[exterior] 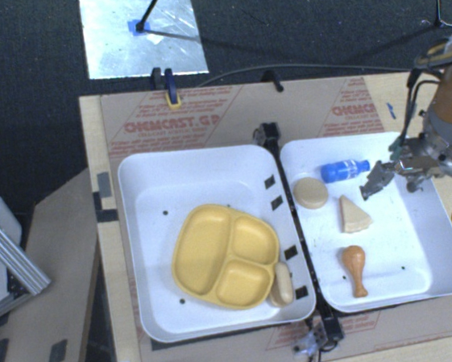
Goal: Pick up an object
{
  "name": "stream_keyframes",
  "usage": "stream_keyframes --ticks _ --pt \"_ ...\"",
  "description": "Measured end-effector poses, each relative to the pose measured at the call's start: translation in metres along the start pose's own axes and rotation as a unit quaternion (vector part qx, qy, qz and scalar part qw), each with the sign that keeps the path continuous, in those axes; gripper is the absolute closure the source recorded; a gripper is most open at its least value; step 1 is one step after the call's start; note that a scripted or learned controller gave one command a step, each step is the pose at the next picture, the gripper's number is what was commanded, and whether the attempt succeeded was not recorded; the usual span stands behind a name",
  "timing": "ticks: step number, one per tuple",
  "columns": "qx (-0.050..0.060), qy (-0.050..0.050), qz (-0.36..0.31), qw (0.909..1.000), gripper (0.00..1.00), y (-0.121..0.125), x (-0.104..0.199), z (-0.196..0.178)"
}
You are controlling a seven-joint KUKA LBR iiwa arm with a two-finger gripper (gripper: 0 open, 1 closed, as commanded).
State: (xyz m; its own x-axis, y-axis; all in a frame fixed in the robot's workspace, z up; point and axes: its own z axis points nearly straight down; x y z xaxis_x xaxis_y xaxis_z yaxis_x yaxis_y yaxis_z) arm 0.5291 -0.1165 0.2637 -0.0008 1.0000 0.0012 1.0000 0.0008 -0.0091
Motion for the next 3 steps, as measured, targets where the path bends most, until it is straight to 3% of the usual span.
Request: stream_keyframes --ticks 1,3 --pt "-0.006 -0.001 -0.001 1.0 0.0 0.002 0.0 -0.005" --pt "-0.003 0.0 0.0 1.0 0.0 -0.001 -0.02 0.095"
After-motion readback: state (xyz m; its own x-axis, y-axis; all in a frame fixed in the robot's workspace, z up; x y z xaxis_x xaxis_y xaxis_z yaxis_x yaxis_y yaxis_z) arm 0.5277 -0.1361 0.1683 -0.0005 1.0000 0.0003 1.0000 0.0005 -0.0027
